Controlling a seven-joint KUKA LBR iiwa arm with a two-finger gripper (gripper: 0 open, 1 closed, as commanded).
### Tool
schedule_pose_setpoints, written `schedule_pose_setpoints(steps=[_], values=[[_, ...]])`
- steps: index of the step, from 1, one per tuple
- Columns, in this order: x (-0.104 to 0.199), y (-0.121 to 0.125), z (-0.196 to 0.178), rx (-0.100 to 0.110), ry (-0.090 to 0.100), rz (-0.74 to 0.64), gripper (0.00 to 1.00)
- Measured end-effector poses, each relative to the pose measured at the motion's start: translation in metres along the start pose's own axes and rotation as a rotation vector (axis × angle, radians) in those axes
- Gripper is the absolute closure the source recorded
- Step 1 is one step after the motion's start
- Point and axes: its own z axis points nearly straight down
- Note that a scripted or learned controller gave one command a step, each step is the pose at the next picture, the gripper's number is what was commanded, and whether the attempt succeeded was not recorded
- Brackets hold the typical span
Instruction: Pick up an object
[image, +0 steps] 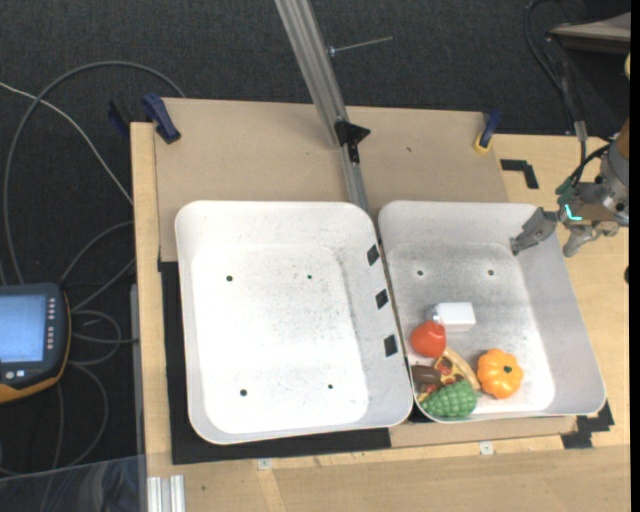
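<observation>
The right bin (540, 300) holds a small pile near its front: a white block (455, 317), a red tomato (428, 339), an orange pumpkin (499, 373), a green bumpy vegetable (451, 402) and a pizza-like slice (443, 373). My gripper (553, 234) hangs at the right bin's far right edge, well behind and to the right of the pile. Its two fingers (528, 233) are spread apart with nothing between them.
The left bin (270, 320) lies beside the right one, with black clips along the shared wall. A metal pole (320, 80) slants over the bench's back. A handheld pendant (28, 335) and cables lie on the floor at left.
</observation>
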Motion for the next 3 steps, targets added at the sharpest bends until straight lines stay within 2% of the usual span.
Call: schedule_pose_setpoints(steps=[1, 2, 3], values=[[0.000, 0.001, -0.003, -0.004, -0.001, -0.002, 0.00], [0.011, -0.002, 0.048, 0.000, 0.000, -0.001, 0.00], [0.009, -0.006, 0.092, 0.000, 0.000, 0.000, 0.00]])
